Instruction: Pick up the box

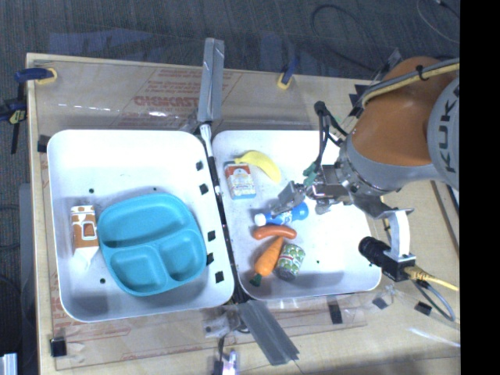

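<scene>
Faint red mirrored print on the bench (pixel 168 96) is unreadable; nothing else legible

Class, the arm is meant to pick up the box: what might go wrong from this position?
1. The gripper hovers among crowded items: banana, sausage, carrot, can. It might grab the wrong one.
2. Two boxes are candidates: small box nearby, brown box in the other bin.

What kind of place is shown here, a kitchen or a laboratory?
Most likely a robot test bench in a laboratory, not a kitchen. Two white bins sit side by side on a bench, a grey and orange arm reaches in, and the carrot and banana look like toys.
</scene>
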`<state>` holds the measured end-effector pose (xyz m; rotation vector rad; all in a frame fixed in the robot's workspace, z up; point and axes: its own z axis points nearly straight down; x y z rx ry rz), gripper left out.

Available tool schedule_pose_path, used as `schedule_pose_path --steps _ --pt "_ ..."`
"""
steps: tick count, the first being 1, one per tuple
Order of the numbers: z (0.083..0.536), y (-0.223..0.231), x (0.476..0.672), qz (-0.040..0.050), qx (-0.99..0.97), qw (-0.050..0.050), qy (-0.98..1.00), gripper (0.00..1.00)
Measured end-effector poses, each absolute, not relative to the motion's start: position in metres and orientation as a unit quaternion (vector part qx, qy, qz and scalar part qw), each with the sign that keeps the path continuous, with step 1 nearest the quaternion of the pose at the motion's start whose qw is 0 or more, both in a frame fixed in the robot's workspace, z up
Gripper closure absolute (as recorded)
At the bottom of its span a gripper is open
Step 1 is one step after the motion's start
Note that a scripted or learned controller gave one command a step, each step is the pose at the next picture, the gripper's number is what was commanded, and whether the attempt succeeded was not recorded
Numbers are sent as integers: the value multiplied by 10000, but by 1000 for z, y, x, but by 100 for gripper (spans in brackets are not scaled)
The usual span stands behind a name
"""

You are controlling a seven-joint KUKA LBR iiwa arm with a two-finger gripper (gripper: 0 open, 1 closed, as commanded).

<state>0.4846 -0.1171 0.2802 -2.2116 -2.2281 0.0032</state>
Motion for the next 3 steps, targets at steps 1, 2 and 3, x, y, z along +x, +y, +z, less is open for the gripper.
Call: schedule_pose_path --steps 1,2,3 --pt "93 -137 476 5 -7288 12 -6847 0" --pt "93 -114 511 20 -7444 -34 -6677 0" --pt "94 -103 566 41 -7916 -68 -6110 0"
